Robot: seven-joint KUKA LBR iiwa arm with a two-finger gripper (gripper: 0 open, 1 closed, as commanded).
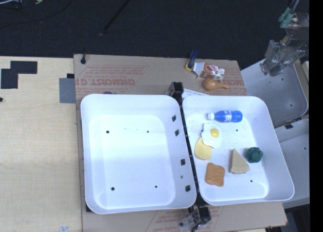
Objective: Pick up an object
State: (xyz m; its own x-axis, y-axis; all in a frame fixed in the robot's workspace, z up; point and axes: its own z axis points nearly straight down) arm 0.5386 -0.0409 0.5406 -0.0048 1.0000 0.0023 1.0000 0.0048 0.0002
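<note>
The right white bin (272, 140) holds several toy items. A blue bottle (225, 116) lies on its side near the back. In front of it are a fried egg (213, 134) and a yellow disc (203, 150), which touch each other. A brown toast piece (215, 174), a tan wedge (238, 162) and a dark green lump (254, 154) lie toward the bin's front. My gripper (276, 64) hangs at the upper right, beyond the right bin's back corner and well away from every item.
The left white bin (101, 125) stands beside the right one, with a black hinge strip (186, 145) between them. On the cardboard behind the bins lie a blue-and-yellow clip (191, 60), a red-and-white packet (213, 69) and an orange toy (215, 84). A grey plate (282, 95) sits at the right.
</note>
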